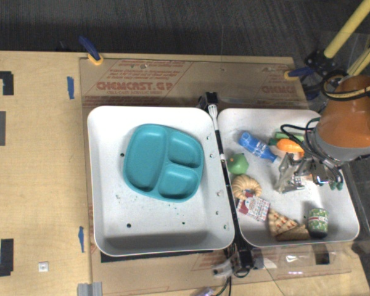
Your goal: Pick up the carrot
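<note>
Red printed lettering runs across the cardboard sheet (191, 79) lying under the two bins on the counter (31, 184). It sits upside down to the camera and is too blurred to read with certainty. A second, shorter stretch of red print shows near the sheet's right end, equally unclear. A small red-and-white packet (256, 208) in the right bin (348, 217) bears markings too small to make out.

The carrot (290, 145) is small and orange with a green top. It lies in the right bin (348, 224), near its far edge.
</note>
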You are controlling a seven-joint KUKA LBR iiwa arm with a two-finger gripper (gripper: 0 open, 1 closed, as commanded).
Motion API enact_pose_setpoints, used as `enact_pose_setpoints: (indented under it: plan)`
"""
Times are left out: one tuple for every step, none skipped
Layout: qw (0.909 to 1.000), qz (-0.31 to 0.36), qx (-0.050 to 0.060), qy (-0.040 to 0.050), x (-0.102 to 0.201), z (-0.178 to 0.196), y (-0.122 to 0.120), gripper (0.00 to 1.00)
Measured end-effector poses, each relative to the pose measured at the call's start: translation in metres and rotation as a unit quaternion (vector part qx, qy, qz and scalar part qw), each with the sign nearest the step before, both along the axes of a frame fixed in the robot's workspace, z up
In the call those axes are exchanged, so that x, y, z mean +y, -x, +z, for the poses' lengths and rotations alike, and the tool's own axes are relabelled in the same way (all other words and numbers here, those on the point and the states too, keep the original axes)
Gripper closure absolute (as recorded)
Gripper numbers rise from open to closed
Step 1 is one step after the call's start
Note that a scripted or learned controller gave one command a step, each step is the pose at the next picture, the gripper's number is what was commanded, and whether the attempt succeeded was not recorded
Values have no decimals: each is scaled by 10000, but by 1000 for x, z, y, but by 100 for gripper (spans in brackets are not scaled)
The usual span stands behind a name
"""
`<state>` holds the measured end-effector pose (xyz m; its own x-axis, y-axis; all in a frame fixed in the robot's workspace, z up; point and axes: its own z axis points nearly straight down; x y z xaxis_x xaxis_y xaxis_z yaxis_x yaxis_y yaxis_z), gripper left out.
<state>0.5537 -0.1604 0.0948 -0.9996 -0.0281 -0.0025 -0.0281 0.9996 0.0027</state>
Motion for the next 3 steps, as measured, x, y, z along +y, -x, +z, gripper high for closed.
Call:
enact_pose_setpoints:
  plan:
    - [9985, 546, -51, 24, -63, -6, -102, 100]
    - [9873, 1590, -36, 23, -37, -4, -15, 100]
    - [9873, 1587, -90, 36, -36, 8, -18, 100]
